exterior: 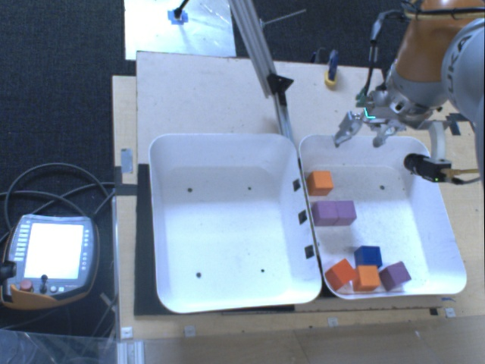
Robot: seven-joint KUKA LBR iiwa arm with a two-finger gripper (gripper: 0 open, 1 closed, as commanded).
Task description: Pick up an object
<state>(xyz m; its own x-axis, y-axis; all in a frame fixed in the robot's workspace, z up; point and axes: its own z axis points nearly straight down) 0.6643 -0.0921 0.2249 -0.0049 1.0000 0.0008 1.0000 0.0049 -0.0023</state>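
My gripper (361, 133) hangs above the far rim of the right bin (436, 226), open, with nothing between its fingers. An orange cube (320, 181) lies in that bin near its far left corner, below and to the left of the gripper. A long purple block (334, 212) lies just nearer than it. At the bin's near edge sit a cluster: a red-orange cube (340, 273), a blue cube (368, 255), a small orange cube (367, 278) and a purple cube (395, 275).
The left bin (227, 226) stands beside the right one, with black clips along the shared wall. A slanted metal pole (261, 51) rises from behind the bins. A control pendant (49, 260) lies at the far left.
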